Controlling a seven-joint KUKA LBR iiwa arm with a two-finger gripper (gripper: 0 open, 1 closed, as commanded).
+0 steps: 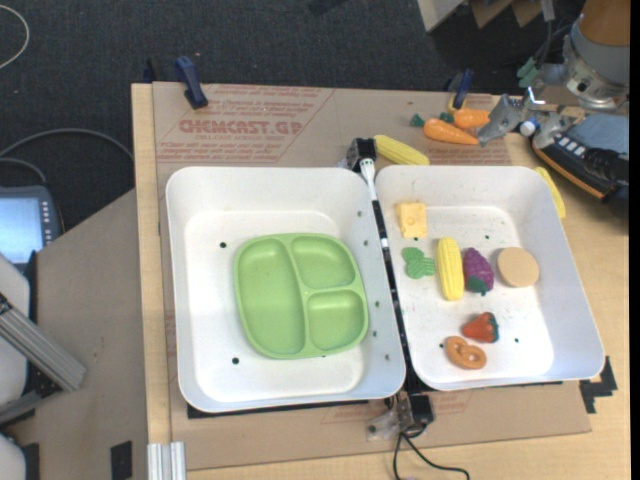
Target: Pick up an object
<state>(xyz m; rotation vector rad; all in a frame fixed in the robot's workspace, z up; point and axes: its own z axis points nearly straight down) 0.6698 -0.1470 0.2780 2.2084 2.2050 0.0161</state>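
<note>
We note the end effector, grip state unreadable, parked past the right bin's far rim; the corn lies toward 7 o'clock, long axis 12-to-6.

A green divided plate sits in the left white bin. Both bins rest on a cardboard sheet, clipped by a blue clamp, over the tabletop.
</note>
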